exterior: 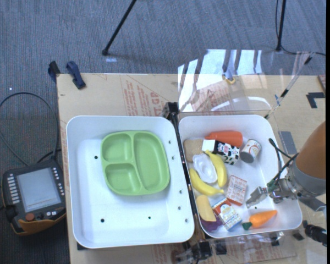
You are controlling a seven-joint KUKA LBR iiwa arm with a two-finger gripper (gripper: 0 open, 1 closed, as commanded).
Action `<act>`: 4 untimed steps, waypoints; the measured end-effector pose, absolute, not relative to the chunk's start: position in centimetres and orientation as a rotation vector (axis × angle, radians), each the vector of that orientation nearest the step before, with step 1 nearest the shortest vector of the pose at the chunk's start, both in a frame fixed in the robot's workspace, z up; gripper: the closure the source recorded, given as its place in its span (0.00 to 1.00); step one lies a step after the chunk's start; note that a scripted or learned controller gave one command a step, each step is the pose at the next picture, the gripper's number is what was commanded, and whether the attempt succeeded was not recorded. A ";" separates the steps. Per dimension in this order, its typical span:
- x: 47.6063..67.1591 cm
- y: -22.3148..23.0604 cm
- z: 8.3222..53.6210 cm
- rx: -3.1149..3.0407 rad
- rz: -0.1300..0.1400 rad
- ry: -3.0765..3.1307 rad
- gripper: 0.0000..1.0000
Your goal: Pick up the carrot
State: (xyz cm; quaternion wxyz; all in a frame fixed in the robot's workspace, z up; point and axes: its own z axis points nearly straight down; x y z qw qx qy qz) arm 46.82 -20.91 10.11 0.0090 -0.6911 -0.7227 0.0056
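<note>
Two white bins sit side by side on the counter [126, 92]. The left bin [82, 202] carries one green plate [136, 162] with three compartments, nothing else in it. The right bin [267, 126] is crowded: two bananas, one [202, 185] curving along the near side and a second [220, 168] beside it, with a pale white piece [204, 168] lying between them. At the far side lies one long orange-red item [224, 137], and just near of it a small cow-print carton [226, 152] with one can [250, 150] tipped on its side to the right. Nearer the middle lies one orange packet [236, 190], then a small carton [229, 215] and a yellow-and-purple piece [206, 210].

And there is the carrot [262, 218], one of them, orange with a green end, lying in the near right corner of the right bin. The arm [313, 164] reaches in from the right, and the tool [259, 196] sits just beyond the carrot, fingers spread, pinching nothing.

Off the counter on the left floor, one control pendant [36, 194].
</note>
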 end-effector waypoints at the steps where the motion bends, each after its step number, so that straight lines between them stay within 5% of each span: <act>1: 47.5 -21.1 8.6 -1.776 -0.001 -2.581 0.00; 2: 47.4 -21.2 9.5 -1.788 -0.002 -2.569 1.00; 3: 47.6 -21.4 12.2 -1.744 -0.002 -2.611 1.00; 4: 47.5 -21.4 12.1 -1.746 -0.002 -2.607 0.00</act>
